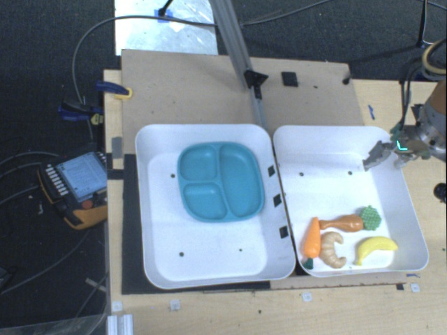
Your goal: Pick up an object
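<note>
Camera view looks down on a desk (209, 82) with two white bins side by side. You are at the approach step: nothing is picked up yet. The pincer (377, 155) hangs at the right bin's (328, 187) far right edge, over bare white floor, with a small teal light glowing on the wrist behind it. It touches nothing and holds nothing. Whether it is spread or pressed together cannot be told, since it shows as one dark blur.

The toys lie bunched in the right bin's near corner, well apart from the pincer. A carrot (311, 238) stands on end at the left. Just beside it is a tan croissant (332, 250), then a drumstick (342, 222) running right to a broccoli (371, 218). A banana (375, 248) lies nearest the right wall.

The left bin (209, 257) holds a blue tray (221, 181).

Your next move, likely, is to travel toward the near corner, settle on one toy, and descend over it; the banana sits slightly apart, so it looks the easiest.
</note>
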